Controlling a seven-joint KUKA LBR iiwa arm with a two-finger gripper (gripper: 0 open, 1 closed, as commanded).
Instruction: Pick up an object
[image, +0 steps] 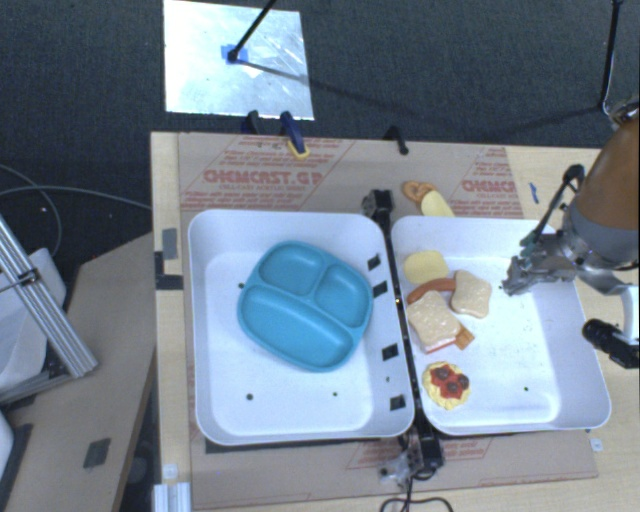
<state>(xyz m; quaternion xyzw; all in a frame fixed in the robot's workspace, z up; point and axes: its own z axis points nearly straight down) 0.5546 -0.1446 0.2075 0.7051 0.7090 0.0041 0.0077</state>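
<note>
The right bin (560, 400) holds toy food: a yellow round piece (425, 266), a red sausage (430, 291), a small bread slice (471, 295), a larger toast sandwich (435, 322) and a small pizza (447, 384). My gripper (514, 279) hangs over the right bin's upper right part, a little to the right of the small bread slice and apart from it. Nothing shows between its fingertips.
A blue divided plate (305, 304) lies in the left bin (215, 400). Two toy food pieces (428, 198) sit on the cardboard behind the right bin. A black divider with clips (395, 300) runs between the bins. The right bin's lower right floor is bare.
</note>
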